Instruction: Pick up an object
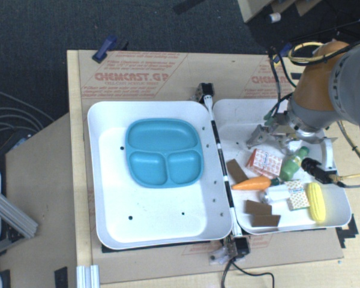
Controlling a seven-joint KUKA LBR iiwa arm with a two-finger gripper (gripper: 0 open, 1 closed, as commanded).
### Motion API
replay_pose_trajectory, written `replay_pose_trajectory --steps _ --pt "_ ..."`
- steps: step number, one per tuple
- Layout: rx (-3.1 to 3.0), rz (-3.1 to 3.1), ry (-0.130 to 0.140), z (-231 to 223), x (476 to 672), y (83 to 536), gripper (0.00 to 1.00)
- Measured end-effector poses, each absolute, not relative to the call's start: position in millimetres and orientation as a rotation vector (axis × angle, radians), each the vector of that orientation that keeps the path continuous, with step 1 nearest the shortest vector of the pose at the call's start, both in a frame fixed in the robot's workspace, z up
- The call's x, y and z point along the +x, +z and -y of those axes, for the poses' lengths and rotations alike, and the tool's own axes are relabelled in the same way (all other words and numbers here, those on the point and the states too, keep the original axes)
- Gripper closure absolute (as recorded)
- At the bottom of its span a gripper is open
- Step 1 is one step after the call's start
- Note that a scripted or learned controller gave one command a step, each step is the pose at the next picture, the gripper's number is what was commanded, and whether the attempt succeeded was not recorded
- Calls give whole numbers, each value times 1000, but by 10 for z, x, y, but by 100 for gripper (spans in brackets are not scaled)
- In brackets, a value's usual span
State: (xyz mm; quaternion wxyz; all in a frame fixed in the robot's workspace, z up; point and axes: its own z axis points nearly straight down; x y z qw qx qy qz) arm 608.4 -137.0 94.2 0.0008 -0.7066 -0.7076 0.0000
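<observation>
fingers [275, 138] low over right bin [240, 116]

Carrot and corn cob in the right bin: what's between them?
In the camera view, between the carrot and the corn cob lie a white block and a small patterned packet, both on the right bin's floor.

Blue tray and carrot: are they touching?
Apart. The camera view shows the blue tray in the left bin and the carrot in the right bin, with both rims between them.
</observation>
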Motion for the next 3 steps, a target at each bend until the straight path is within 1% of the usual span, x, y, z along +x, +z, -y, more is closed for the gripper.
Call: replay_pose_trajectory --steps 1,2,3 --pt "-2220 2224 -2 1132 6405 847 0" --pt "-2208 2198 28 1214 6601 798 0" --pt "-2212 2202 23 1366 6609 805 0"
